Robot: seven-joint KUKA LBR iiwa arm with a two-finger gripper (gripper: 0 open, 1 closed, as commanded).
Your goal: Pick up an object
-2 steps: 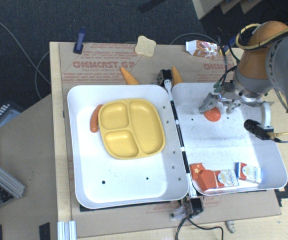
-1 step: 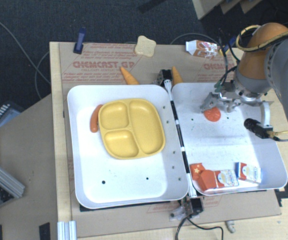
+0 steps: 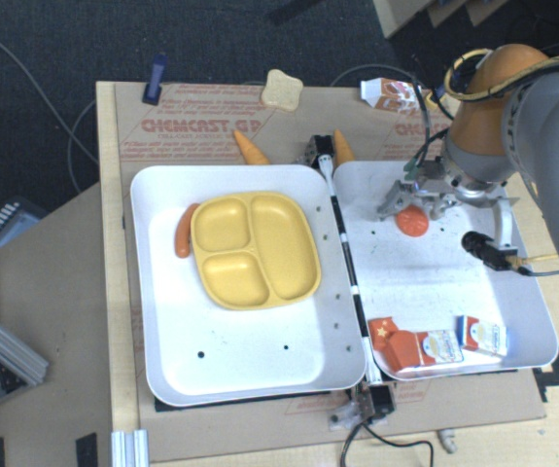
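1. The grey arm with the orange band (image 3: 488,90) is reaching in over the far right corner of the bench (image 3: 114,290), and its jaws (image 3: 417,195) are hanging low over the far end of the right-hand shallow white bin (image 3: 541,329).
2. A small round orange-red ball-like object (image 3: 413,223) is lying on the floor of that bin, near its far edge, and it is sitting just below the jaws on their near side, so close that touching or a hair apart cannot be told.
3. Whether the jaws are released or clenched cannot be told from this angle; nothing is visibly sitting between them.
4. The round object has no long axis, so the approach angle matters little; the move to come is most likely turning on a short shift towards the near edge and a drop straight down.
5. A red-and-white carton (image 3: 417,345) and a blue-and-white carton (image 3: 480,337) are lying along the near edge of the same bin, well apart from the jaws.
6. A yellow sectioned plastic plate (image 3: 255,249) is sitting in the left-hand white bin (image 3: 250,368), with an orange sausage-shaped toy (image 3: 182,232) just beside it.
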